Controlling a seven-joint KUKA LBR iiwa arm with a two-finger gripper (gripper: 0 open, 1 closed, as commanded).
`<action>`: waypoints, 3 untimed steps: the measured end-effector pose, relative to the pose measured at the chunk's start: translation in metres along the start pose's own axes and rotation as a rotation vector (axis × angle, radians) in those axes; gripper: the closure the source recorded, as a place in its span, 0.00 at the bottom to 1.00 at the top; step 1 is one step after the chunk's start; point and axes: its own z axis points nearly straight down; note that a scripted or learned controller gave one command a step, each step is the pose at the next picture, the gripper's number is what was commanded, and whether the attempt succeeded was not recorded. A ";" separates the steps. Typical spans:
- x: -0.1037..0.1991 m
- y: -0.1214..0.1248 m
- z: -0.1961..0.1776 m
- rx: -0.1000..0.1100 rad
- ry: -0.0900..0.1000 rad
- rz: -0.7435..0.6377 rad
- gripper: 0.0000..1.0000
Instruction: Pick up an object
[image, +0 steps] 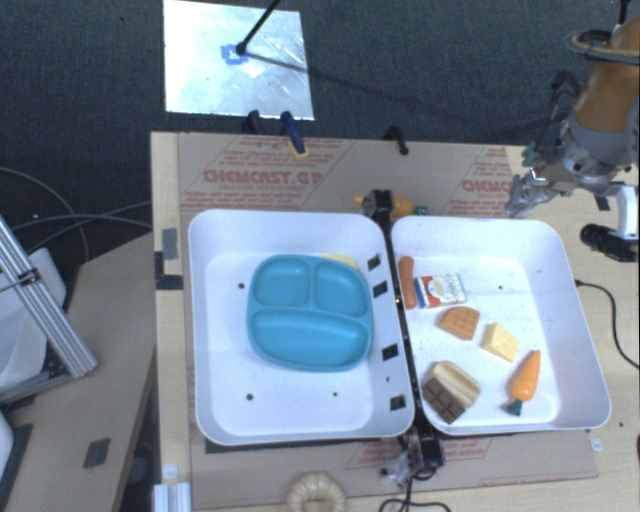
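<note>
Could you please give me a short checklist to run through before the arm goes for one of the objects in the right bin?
1. Gripper position: it sits above the far rim of the right bin, beyond the objects. Not ok for a grasp yet.
2. Jaws empty: nothing shows between them. Ok.
3. Jaw opening: too small and blurred to judge. Cannot tell.
4. Targets present: hot dog, carton, waffle, cheese wedge, carrot and the brown block all lie in the right bin. Ok.
5. Spacing: the carrot and cheese wedge lie apart from their neighbours; the hot dog lies against the bin's left wall. Ok for the first two.
</note>
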 end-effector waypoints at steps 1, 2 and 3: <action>0.000 0.001 -0.018 0.002 0.001 -0.001 1.00; 0.039 -0.016 -0.016 0.007 0.002 -0.002 1.00; 0.081 -0.036 -0.009 0.007 0.003 -0.003 1.00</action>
